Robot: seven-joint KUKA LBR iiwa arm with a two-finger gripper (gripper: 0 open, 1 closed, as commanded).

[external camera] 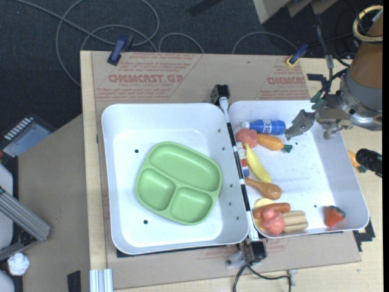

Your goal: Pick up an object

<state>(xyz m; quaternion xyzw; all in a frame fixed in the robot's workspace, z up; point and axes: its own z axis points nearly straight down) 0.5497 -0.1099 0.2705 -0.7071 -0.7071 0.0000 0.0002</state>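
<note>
Over right bin (340, 163) (far end), gripper (304, 123)

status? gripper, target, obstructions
Gripper open, nothing between fingers, above right bin. Nearest: carrot, blue bottle. Toys crowd left wall.

This looks like a robot lab: a robot arm (364, 72) reaches over two white bins (115, 163) on a surface (182, 78), with loose cables (103, 17) on the dark carpet (36, 72) behind the surface.
</note>
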